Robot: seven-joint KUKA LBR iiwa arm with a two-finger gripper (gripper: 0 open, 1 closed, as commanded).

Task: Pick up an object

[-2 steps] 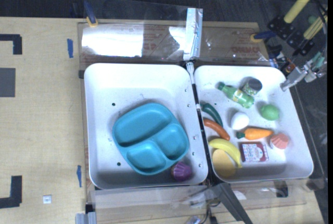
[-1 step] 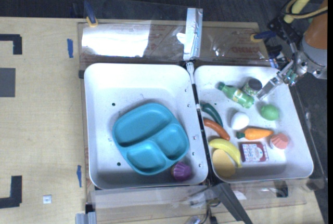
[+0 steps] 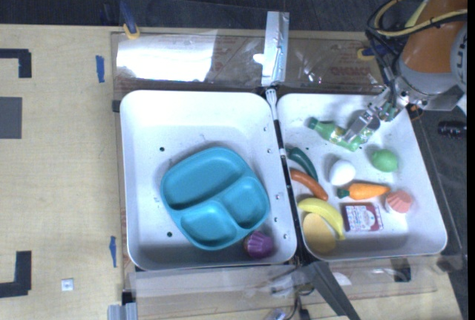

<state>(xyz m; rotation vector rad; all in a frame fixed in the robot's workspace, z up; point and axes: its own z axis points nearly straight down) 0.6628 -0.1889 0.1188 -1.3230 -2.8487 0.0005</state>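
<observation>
Reaching in from the right, the gripper sat clamped on a green bottle at the far side of the right bin. A blue tray lay in the left bin.

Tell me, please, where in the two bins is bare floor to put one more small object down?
Left bin: a free strip above the blue tray, toward the far wall. Right bin: crowded from the green bottle down to the banana; a small patch lies near the top left corner.
</observation>
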